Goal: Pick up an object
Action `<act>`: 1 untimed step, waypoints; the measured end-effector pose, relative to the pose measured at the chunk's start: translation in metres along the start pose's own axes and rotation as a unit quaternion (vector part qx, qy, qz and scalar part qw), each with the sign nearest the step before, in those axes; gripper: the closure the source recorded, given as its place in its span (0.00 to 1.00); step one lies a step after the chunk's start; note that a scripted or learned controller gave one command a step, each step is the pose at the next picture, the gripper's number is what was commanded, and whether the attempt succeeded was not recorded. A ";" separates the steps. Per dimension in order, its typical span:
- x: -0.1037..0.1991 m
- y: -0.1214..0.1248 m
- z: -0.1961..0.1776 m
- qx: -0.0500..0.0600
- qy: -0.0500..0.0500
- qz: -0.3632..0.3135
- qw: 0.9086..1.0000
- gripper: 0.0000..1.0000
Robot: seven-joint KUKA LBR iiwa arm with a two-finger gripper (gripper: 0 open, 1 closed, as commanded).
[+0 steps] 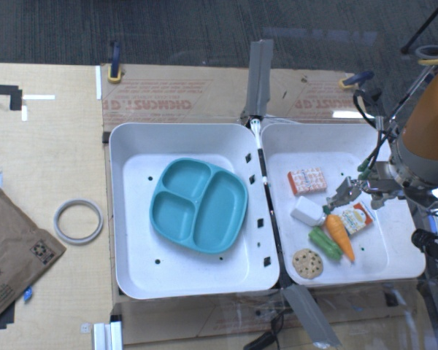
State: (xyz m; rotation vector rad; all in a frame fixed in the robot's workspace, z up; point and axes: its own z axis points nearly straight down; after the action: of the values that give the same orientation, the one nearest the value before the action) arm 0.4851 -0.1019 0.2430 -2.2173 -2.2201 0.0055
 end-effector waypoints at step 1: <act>0.025 -0.006 -0.056 -0.002 -0.001 -0.107 0.994 0.00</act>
State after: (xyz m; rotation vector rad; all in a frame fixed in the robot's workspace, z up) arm 0.4795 -0.0770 0.2993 -1.9708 -2.4476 0.0022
